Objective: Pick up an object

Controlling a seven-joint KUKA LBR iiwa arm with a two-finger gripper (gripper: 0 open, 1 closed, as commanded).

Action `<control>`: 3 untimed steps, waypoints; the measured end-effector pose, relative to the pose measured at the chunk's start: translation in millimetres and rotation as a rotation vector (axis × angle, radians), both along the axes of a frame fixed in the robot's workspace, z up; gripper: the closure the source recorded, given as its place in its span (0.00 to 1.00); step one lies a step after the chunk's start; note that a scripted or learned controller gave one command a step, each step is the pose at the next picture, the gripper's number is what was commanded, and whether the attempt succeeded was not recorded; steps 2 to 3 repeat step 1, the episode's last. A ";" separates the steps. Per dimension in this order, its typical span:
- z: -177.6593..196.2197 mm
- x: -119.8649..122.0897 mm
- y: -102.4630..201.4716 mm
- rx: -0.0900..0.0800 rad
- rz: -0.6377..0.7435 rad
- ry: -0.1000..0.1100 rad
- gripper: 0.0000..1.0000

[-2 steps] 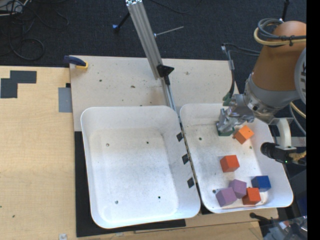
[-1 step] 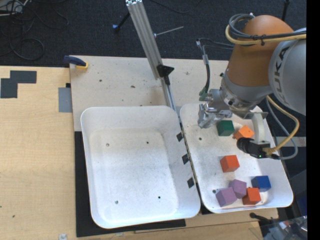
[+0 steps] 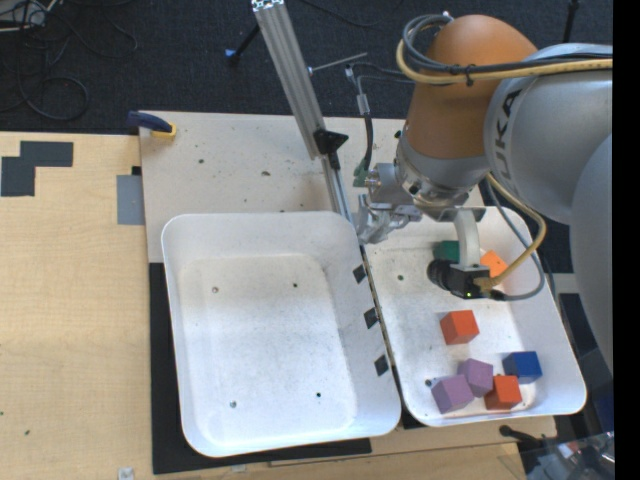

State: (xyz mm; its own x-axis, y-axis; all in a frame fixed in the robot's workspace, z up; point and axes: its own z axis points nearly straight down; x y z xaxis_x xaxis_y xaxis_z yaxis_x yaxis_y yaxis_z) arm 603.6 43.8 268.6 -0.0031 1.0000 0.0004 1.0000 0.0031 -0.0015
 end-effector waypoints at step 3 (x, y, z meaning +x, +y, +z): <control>-10.0 15.7 41.8 0.000 -0.001 0.000 1.00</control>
